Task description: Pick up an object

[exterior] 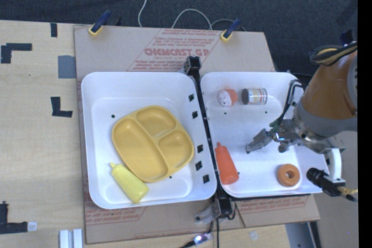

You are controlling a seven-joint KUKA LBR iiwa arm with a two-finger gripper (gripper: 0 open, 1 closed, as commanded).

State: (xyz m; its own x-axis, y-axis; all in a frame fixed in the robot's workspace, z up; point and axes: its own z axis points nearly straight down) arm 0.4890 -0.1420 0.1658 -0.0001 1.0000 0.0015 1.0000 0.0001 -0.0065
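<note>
The right bin holds an orange bottle lying along its left wall and a brown doughnut at the front right. A small jar with an orange side and a dark spice jar lie at the back. My gripper hangs over the middle right of this bin. It is open, with one finger pointing left and nothing between the two. The doughnut lies just in front of it and to the right, and the orange bottle to its left.
The left bin holds a yellow divided plate and a yellow squeeze bottle at its front left. A black divider separates the bins. Bare bin floor lies between the gripper and the jars at the back.
</note>
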